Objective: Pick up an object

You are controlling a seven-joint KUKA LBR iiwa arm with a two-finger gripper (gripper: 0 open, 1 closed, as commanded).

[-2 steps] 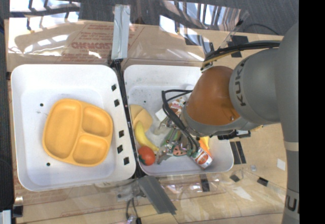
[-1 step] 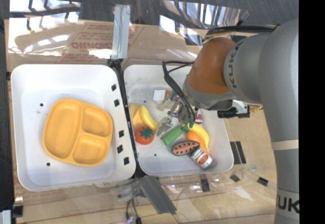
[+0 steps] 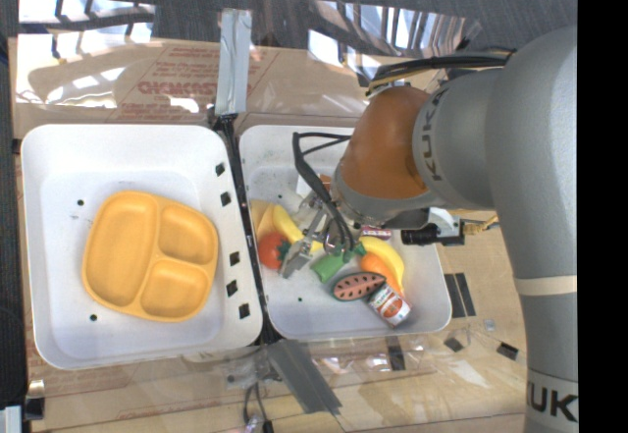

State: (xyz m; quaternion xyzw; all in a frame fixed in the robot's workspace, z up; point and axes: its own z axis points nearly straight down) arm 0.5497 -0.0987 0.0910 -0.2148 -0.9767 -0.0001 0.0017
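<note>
— What lay in the right bin (image 3: 432,308)?
— Two bananas (image 3: 386,259), one tomato (image 3: 271,249), a watermelon slice (image 3: 347,286), a can (image 3: 390,304).
— And the gripper (image 3: 302,252)?
— Down among them beside the tomato; whether its fingers were apart, I couldn't tell.
— The left bin (image 3: 49,166)?
— One yellow tray (image 3: 147,254).

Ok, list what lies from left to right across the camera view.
yellow tray → tomato → gripper → watermelon slice → can
</note>
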